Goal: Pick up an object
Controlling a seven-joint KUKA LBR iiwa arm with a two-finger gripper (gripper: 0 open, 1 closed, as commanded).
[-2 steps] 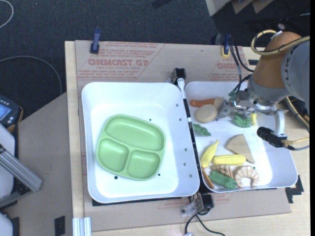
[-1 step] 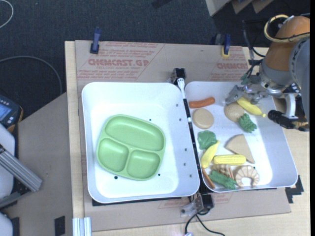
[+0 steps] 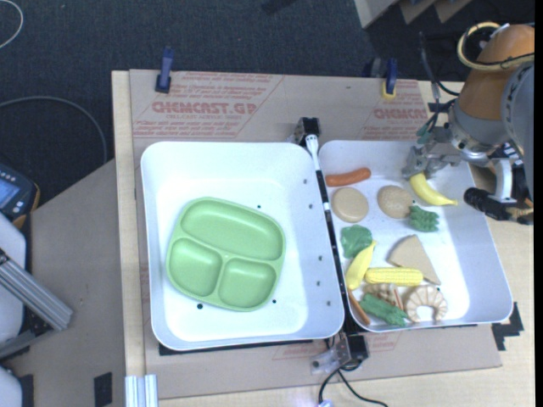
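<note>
Room: your left bin carries just a green tray; right bin is crowded.
Claw: over the banana by the far rim; grip state — cannot tell.

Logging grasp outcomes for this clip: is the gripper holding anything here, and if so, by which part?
It cannot be told. The gripper sits right at the upper end of a banana in the right bin, but the view does not show the banana between its fingers.

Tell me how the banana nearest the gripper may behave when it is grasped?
The banana looks like smooth toy plastic, so probably stiff, light and somewhat slippery. Its curved shape may let it pivot or rock under the gripper.
</note>
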